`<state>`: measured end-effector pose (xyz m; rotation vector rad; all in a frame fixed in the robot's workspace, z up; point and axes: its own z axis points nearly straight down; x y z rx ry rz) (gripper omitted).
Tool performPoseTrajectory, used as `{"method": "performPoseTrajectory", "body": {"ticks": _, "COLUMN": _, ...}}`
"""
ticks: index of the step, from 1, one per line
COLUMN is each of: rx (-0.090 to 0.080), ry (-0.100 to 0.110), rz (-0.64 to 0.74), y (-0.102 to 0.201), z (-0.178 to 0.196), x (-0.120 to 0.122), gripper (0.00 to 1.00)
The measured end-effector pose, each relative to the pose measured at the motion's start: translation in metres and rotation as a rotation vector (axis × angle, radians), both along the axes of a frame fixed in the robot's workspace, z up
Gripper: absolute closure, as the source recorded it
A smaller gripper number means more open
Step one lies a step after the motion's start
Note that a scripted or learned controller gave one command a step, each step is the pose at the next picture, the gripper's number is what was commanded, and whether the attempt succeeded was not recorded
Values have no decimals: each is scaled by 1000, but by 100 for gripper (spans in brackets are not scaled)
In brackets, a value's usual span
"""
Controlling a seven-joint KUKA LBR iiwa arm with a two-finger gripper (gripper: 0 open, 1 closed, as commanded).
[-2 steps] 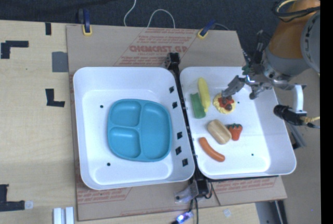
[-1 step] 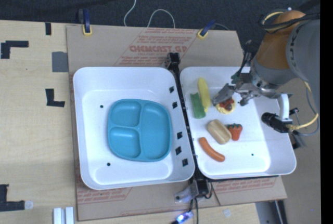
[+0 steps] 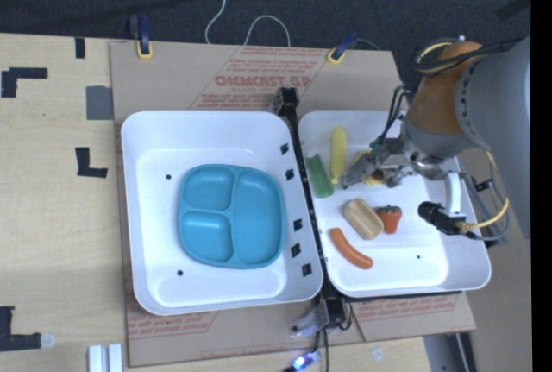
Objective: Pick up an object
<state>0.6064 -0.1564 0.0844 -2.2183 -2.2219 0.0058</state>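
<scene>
The gripper (image 3: 366, 172) is hovering in the right bin (image 3: 466, 271) beside the yellow corn (image 3: 339, 150); whether its jaws are apart, I cannot tell. Best centring squarely over the corn before descending.

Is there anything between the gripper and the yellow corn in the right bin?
Nothing visible stands in the way. The gripper hangs right beside the corn, on its right side. The green piece lies on the corn's other side, out of the path.

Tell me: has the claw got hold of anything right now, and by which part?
Cannot be told. The claw sits low in the right bin beside the corn cob, but nothing shows between its tips.
</scene>
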Motion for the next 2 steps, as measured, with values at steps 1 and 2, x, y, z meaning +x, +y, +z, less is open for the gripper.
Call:
{"method": "performPoseTrajectory", "body": {"ticks": 1, "rx": -1, "ry": -4, "rz": 1, "y": 0, "z": 13, "x": 1, "gripper": 100}}
{"method": "performPoseTrajectory", "body": {"ticks": 2, "rx": 1, "ry": -7, "rz": 0, "y": 1, "z": 58, "x": 9, "gripper": 100}}
